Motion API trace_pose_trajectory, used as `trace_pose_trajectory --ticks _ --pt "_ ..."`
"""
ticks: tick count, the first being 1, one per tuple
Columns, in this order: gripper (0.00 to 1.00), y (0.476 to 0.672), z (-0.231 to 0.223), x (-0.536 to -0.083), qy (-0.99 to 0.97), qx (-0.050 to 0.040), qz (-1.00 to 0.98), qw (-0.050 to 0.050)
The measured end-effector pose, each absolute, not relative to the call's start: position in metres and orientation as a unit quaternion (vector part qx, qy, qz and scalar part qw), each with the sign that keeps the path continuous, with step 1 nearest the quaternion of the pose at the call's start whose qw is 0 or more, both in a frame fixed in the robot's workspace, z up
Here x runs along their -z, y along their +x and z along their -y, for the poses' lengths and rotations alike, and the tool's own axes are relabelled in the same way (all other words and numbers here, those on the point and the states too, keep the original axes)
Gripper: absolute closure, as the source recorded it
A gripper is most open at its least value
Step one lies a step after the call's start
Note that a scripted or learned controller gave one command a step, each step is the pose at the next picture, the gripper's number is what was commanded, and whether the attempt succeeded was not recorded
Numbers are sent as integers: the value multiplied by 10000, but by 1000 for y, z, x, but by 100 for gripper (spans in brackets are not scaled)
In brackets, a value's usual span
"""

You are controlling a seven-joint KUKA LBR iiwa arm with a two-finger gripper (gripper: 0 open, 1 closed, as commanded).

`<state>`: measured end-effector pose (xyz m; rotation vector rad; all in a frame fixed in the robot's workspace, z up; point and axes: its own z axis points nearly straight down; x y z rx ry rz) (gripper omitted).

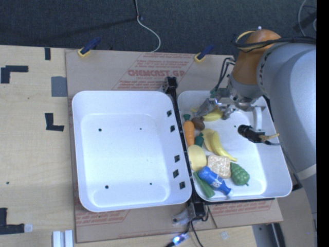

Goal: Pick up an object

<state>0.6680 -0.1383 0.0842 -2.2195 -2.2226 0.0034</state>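
The gripper (pixel 215 107) is being held low over the right bin (pixel 275 161) – finger state untellable – where the crowded banana (pixel 218 144) and carrot (pixel 189 133) risk being nudged, not grasped.

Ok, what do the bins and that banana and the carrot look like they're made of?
The bins look like smooth white moulded plastic: rounded corners, faint sheen. The banana and carrot look like toy food, probably plastic, with flat uniform yellow and orange colour. At this resolution rubber or foam can't be ruled out.
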Motion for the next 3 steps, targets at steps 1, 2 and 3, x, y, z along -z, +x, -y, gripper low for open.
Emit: trace_pose_trajectory --ticks 1,2,3 --pt "0 655 129 -84 -7068 -11 7074 5" --pt "0 668 119 -84 -7064 -9 7078 10" --pt "0 668 102 -84 -7061 -9 7081 9"
